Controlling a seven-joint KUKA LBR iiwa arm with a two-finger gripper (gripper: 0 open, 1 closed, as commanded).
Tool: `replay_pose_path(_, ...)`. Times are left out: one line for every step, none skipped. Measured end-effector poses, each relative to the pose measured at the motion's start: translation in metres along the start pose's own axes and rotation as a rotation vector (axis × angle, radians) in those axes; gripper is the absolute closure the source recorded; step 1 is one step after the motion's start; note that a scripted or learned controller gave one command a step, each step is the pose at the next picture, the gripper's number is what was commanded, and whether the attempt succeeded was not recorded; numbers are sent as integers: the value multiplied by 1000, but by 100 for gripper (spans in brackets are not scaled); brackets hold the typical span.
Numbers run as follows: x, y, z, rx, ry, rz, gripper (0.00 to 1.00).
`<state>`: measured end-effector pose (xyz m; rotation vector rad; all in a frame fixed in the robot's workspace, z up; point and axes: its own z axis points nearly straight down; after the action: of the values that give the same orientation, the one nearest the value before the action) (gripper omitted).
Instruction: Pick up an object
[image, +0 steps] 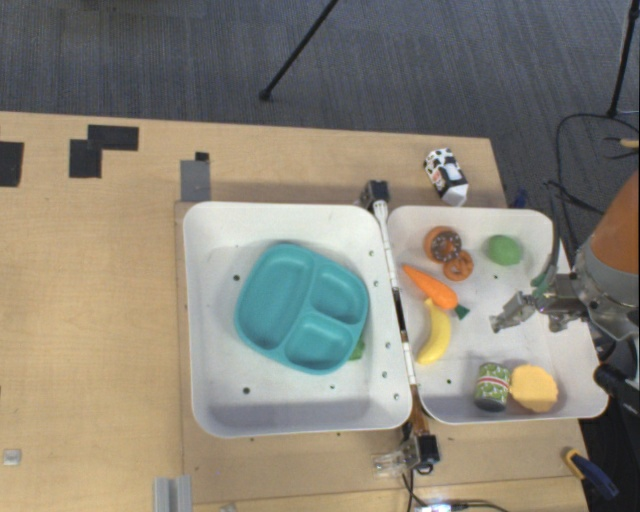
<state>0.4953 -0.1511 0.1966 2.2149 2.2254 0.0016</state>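
The gripper (505, 318) hangs over bare floor of the right bin (570, 232), fingers apparently parted and empty, though blur hampers certainty. The nearest candidate, the banana (436, 334), lies just left of it beside the carrot (431, 286). It is judged light, rigid and smooth; grasp across its narrow mid-section.

Arm (618, 250) cut off right; green scrap (357, 349) under tray (303, 307).

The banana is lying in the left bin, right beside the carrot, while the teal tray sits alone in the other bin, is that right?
Not quite. In the camera view the banana lies in the right bin, beside the carrot. The teal tray is in the left bin. The rest holds: banana and carrot are neighbours, and the tray is in the other bin from them.
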Motion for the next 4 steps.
replay_pose_path(56,-8,92,4,2,158,0)
replay_pose_path(50,49,110,-3,1,307,0)
replay_pose_path(62,74,110,-4,-2,257,0)
replay_pose_path(64,89,110,-3,-6,175,0)
